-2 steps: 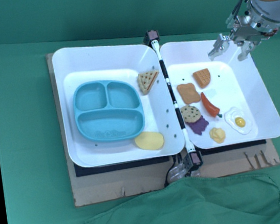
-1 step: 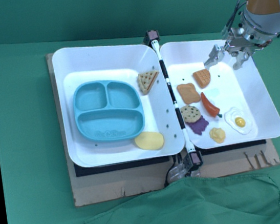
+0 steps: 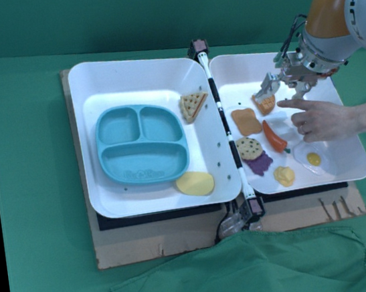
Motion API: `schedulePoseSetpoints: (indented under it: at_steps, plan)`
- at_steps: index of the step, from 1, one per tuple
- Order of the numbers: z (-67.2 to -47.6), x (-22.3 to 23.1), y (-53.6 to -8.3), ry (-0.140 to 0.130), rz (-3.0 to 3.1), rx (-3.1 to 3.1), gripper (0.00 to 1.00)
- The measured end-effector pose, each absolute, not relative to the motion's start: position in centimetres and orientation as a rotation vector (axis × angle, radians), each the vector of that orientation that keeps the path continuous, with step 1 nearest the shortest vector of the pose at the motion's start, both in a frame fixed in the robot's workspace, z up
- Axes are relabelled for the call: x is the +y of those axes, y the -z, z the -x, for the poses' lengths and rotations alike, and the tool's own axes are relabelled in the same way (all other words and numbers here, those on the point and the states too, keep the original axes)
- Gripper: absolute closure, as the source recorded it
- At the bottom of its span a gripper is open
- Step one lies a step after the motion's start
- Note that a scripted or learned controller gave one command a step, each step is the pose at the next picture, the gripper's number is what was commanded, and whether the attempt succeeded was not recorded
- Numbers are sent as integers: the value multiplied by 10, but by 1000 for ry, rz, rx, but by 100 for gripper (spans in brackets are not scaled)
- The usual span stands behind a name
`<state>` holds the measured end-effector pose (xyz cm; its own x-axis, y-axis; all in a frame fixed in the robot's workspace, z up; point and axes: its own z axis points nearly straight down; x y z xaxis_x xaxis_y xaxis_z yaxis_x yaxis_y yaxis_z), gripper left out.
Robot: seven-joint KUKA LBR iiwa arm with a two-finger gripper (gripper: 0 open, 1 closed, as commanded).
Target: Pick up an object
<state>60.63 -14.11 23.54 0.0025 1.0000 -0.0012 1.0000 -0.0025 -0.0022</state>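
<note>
Beside the divider [image 3: 223,119] that is running between the two white bins, on its right, the robot's hand [image 3: 271,90] is hanging low over the right bin [image 3: 354,164], and its two fingers are standing apart around a small orange wedge of toy food [image 3: 266,103]. The wedge is sitting between the fingertips, though whether they are pressing on it yet I cannot tell. A person's hand [image 3: 319,118] is reaching in further right of the divider, one finger pointing toward the wedge.

The wedge is looking like a light, hollow plastic toy: stiff, smooth and probably slippery, so it is likely to squirt out if squeezed on its slanted sides. Taking it across the two flatter faces, near the thick end, is seeming the safest hold, with gentle pressure.

Closer to the divider than the wedge, a toast slice [image 3: 246,121], a cookie [image 3: 248,147] and a purple piece [image 3: 260,163] are lying in a row; a red pepper [image 3: 274,137], a yellow lump [image 3: 284,175] and a fried egg [image 3: 313,159] are lying further from it. Left of the divider, the left bin [image 3: 83,82] is holding a blue divided plate [image 3: 141,143], a sandwich triangle [image 3: 193,105] and a yellow oval [image 3: 195,183].
</note>
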Motion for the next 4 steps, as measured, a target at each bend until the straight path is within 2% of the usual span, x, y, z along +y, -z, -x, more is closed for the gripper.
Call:
schedulePoseSetpoints:
  at_steps: [1,2,4]
  plan:
    - [-606,-142,-185,-3,2227,-2218,0]
    - [-609,-144,-202,7,2238,-2222,100]
    - [-615,-158,-326,9,2233,-2227,100]
